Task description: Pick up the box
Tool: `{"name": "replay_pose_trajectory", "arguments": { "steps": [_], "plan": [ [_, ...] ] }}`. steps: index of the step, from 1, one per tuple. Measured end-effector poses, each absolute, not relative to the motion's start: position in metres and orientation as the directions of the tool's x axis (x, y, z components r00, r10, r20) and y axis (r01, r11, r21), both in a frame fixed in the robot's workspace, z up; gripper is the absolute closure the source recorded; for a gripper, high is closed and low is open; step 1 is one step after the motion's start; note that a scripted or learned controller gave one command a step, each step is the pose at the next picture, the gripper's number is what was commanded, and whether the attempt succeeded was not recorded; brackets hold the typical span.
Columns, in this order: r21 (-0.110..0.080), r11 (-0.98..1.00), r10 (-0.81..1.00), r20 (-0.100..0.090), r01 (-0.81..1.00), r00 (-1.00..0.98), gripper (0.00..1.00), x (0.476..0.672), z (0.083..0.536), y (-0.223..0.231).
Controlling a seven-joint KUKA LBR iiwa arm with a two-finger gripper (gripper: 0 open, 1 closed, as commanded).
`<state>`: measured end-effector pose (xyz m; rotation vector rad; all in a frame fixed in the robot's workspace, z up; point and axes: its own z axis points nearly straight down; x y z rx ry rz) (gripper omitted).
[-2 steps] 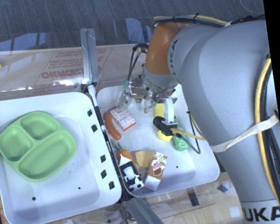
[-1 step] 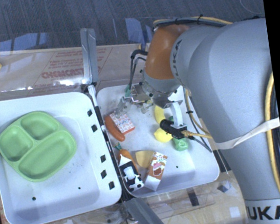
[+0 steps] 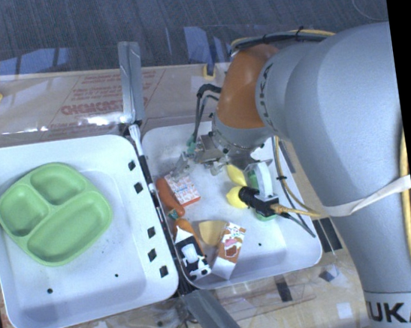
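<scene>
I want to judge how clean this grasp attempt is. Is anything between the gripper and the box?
Nothing visible does. The gripper hangs just above the box in the right bin, with bare bin floor between them; an orange item lies against the box's left side.

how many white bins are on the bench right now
2. The left bin holds a green divided plate. The right bin holds the clutter of small items, with the arm reaching over it.
</scene>
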<state>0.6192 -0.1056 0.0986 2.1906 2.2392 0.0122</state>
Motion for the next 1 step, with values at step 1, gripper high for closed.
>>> {"name": "replay_pose_trajectory", "arguments": {
  "steps": [1],
  "plan": [
    [0.013, -0.179, 0.984, 0.002, 0.984, 0.179, 0.0, 0.5565, 0.0982, -0.1023]
  ]
}}
